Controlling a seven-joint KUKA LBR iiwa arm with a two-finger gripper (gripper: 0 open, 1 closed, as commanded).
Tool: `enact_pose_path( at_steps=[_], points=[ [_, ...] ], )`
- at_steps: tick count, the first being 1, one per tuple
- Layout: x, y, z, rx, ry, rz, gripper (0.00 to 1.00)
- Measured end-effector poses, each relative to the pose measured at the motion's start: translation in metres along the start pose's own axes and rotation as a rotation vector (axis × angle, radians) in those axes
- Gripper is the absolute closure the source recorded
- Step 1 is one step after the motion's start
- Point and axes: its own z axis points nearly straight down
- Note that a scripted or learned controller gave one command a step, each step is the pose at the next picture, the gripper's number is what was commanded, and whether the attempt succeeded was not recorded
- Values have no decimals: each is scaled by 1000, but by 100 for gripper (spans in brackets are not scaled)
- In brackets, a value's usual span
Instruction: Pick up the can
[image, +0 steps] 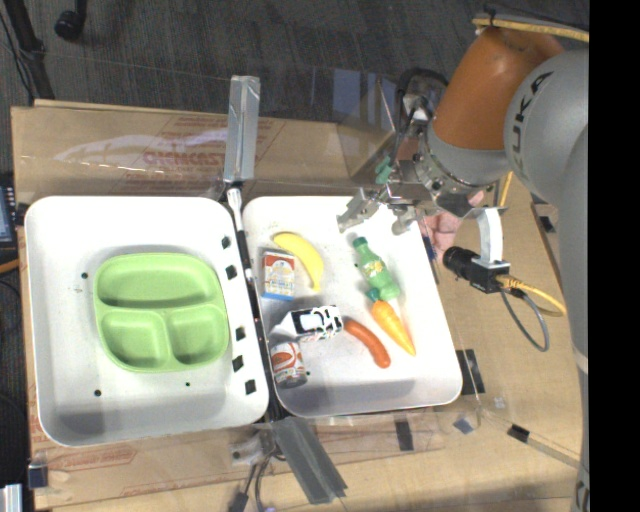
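We see the can (287, 362) lying at the right bin's (440, 372) near-left corner, beside the toy car (319, 322). The jaws (381, 212) hang released, holding nothing, over the far edge. We should descend straight, straddling the can, clear of the wall.

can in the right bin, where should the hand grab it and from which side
Grip the can across its round body, coming straight down. It lies on its side in the right bin's near-left corner, close to the wall, so a side approach looks blocked; the toy car sits close behind.
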Motion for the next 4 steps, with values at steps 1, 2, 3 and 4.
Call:
enact_pose_path(
  at_steps=[1,2,3,4],
  points=[
    [1,1,-8,5,1,-7,100],
    [2,2,-16,9,1,-14,100],
    [2,3,-24,14,1,-20,100],
    [3,4,-31,17,2,-26,100]
  ],
)
